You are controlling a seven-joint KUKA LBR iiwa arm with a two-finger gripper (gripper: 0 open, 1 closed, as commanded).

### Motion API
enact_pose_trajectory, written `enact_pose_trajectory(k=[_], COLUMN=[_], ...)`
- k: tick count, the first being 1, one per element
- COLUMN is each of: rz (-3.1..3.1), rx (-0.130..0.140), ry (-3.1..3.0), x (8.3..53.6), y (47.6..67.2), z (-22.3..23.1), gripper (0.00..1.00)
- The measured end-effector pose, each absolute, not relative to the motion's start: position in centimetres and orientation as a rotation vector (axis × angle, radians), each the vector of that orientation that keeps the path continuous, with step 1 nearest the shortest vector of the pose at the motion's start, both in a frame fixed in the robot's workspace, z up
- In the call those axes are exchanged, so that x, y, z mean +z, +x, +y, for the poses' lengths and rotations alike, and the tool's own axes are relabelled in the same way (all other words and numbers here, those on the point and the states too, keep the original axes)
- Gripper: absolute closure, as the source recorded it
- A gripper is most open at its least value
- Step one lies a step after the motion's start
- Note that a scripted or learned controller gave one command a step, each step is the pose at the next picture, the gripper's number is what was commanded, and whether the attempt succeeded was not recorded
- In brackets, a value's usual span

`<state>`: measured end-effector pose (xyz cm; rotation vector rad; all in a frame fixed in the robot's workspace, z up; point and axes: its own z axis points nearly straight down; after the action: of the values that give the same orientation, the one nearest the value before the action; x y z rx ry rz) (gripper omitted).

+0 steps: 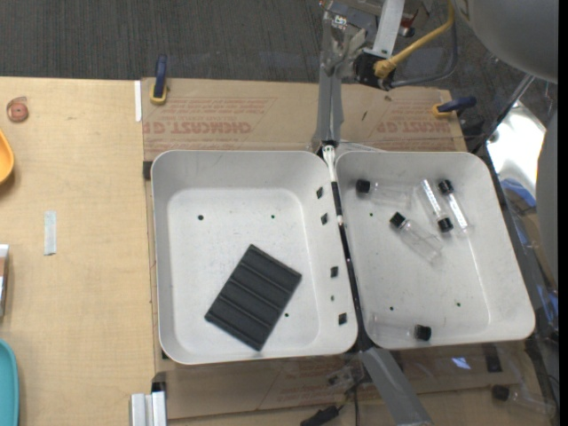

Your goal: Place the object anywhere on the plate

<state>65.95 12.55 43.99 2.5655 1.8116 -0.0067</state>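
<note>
Cardboard (293, 114) behind both bins reads, mirrored, "CHEMCAST GP"; hand (342, 20) state unclear.

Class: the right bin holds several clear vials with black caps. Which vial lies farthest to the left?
The vial near the right bin's top-left corner, its black cap pointing left. The other vials cluster further right, toward the bin's middle.

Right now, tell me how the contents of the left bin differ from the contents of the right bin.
The left bin holds a single dark ribbed plate, flat and opaque, lying at a slant. The right bin holds several small clear vials with black caps, scattered, plus a loose black cap near its front wall. Both bins are shallow and white.
</note>
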Motion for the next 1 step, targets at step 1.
enact_pose_trajectory(k=[1], rz=[2.42], rx=[-0.005], ry=[2.003], x=[44.01], y=[65.95], z=[16.22], gripper=[1.0])
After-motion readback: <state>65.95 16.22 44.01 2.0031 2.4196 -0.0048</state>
